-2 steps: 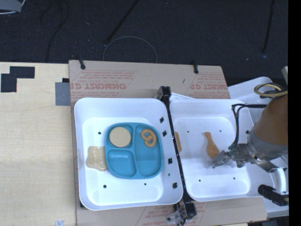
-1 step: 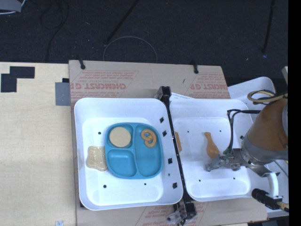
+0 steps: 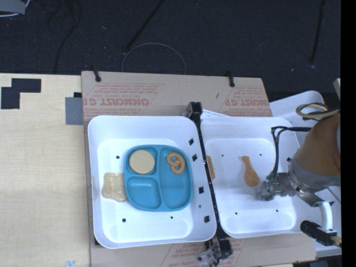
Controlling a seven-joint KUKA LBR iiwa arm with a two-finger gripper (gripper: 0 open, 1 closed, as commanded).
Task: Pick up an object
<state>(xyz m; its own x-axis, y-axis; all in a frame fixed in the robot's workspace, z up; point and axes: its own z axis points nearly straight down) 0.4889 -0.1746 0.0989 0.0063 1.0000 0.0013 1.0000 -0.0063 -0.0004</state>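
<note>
My gripper (image 3: 266, 193) is low in the right bin (image 3: 233, 227), near its right side, at the end of the grey arm with its orange band. Just to its left lies a tan drumstick-shaped piece (image 3: 248, 171) on the bin floor, close to the fingers but apart from them. A thin tan piece (image 3: 210, 167) rests against the right bin's left wall. In the left bin (image 3: 105, 227) a blue divided tray (image 3: 158, 196) holds a round beige cookie (image 3: 142, 161) and a pretzel (image 3: 176, 163). A pale toast-like slice (image 3: 114, 187) lies beside the tray's left edge.
A black divider clamp (image 3: 203, 171) runs between the two bins. Cardboard (image 3: 167, 96) lies under and behind the bins. The arm's body (image 3: 320, 154) covers the right bin's right wall, with cables looping above it.
</note>
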